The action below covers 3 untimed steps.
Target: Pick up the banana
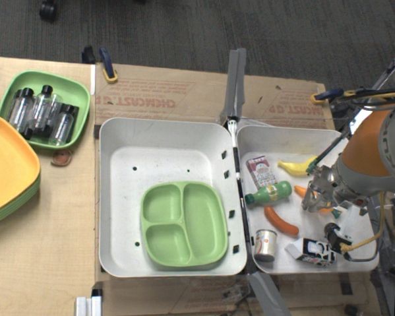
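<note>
The yellow banana [295,168] lies in the upper middle of the right bin [288,137], its right tip near the arm. My gripper [314,192] hangs over the bin just below and to the right of the banana, above a small orange piece [301,190]. Nothing shows in its grasp. The grey arm with its orange band [371,148] reaches in from the right and hides the bin's far right side.
Around the gripper in the right bin are a green bottle [269,193], a pink box [259,169], a red sausage [281,220], a metal can [265,244] and a black-and-white item [314,251]. The left bin [119,143] holds a green divided plate [184,224].
</note>
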Each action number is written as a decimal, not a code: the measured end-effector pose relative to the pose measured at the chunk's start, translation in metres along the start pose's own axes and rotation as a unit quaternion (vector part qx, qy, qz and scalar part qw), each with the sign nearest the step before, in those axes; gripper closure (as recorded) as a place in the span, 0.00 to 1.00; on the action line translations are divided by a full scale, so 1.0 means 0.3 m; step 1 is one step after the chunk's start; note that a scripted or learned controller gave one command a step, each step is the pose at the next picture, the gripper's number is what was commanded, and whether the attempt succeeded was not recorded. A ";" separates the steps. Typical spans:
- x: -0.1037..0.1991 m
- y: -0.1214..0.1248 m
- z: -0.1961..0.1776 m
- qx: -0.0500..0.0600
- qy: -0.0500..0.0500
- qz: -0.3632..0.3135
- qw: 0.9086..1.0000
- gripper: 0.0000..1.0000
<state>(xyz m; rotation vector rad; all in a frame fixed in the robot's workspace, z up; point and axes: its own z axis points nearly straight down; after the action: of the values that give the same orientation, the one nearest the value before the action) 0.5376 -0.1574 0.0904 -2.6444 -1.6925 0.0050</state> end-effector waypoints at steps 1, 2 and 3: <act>0.056 0.051 -0.005 -0.002 0.000 -0.121 0.993 1.00; 0.130 0.158 -0.211 -0.001 0.000 -0.174 0.985 1.00; 0.137 0.122 -0.003 -0.001 0.000 -0.253 0.968 1.00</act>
<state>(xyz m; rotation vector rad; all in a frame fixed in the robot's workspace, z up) 0.5879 -0.1352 0.0911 -2.1315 -2.3059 0.0031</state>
